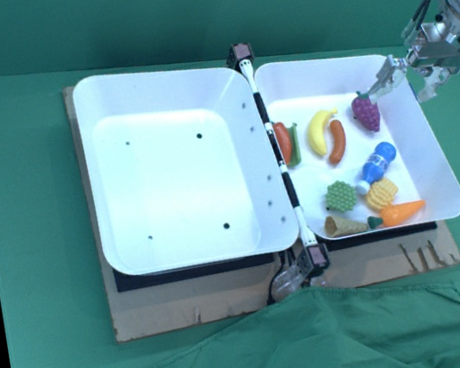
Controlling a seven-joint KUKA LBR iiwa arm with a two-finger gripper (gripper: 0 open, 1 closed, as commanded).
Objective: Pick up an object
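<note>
With its fingers apart, the claw (405, 79) hangs just beside the grapes (366, 112) (stem near one finger), so closing off-centre could nudge them away instead.

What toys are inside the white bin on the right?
The right bin holds a banana, sausage, purple grapes, blue bottle, carrot, ice-cream cone and a green bumpy ball. The divider partly covers a red-and-green toy.
</note>
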